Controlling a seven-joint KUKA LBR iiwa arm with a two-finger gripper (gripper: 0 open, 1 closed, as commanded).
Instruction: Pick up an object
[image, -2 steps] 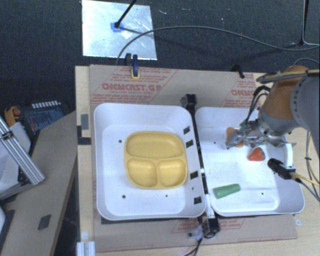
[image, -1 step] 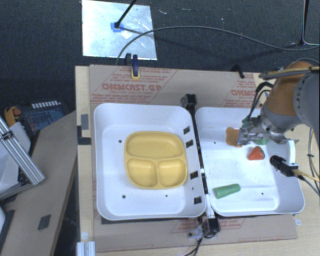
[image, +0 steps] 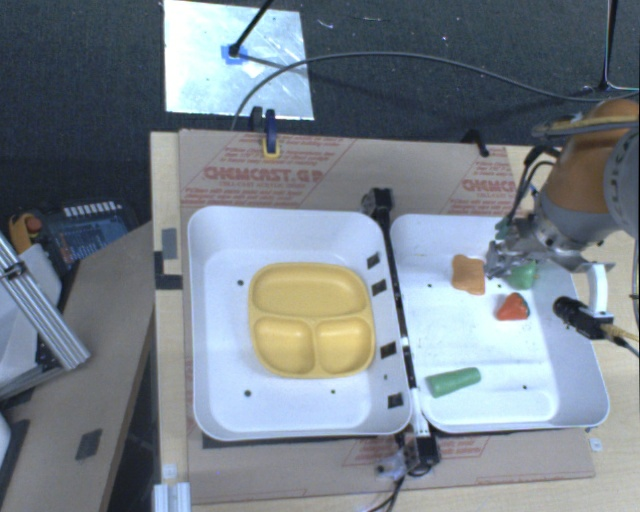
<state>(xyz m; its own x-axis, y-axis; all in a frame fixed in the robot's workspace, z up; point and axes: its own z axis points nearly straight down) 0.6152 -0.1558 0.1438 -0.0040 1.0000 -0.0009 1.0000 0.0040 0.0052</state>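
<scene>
While the gripper (image: 508, 262) hung low over the right bin (image: 575, 400), at a pale green object (image: 522, 273) just beside the orange piece (image: 468, 274), I could not tell its state. Nothing looked lifted yet. A red piece (image: 513, 308) and a green cylinder (image: 453, 380) lay apart; the yellow divided tray (image: 305, 318) sat in the left bin (image: 215, 300)
</scene>
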